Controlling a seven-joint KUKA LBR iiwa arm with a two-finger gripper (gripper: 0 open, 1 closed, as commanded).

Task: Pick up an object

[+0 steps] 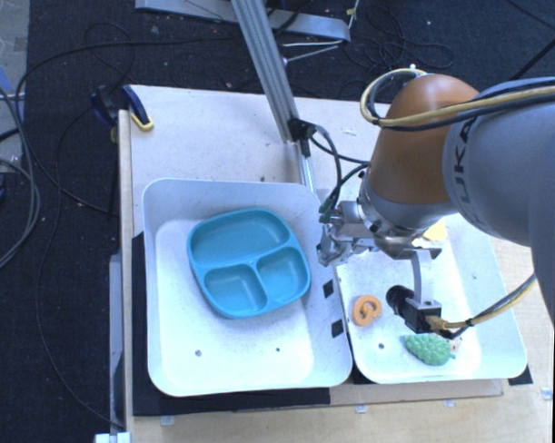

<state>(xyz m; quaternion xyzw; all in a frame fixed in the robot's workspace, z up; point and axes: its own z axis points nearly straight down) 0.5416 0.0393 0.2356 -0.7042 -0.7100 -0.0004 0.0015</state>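
My gripper (378, 254) hangs below the orange wrist band over the upper part of the right bin (491, 360). An orange pretzel-shaped ring (366, 309) lies on the bin floor just below it. A green bumpy object (428, 348) lies to the lower right of the ring, next to a black part of the tool. A bit of something yellow (434, 233) peeks out from behind the wrist. The left bin (164, 348) holds a blue divided plate (249, 260), well left of the gripper. I see nothing held in the gripper.
A grey slanted metal post (269, 70) rises from behind the bins, with cables running to the arm. The ridge between the two bins (333, 318) lies just left of the gripper. Dark floor and wires surround the bench.
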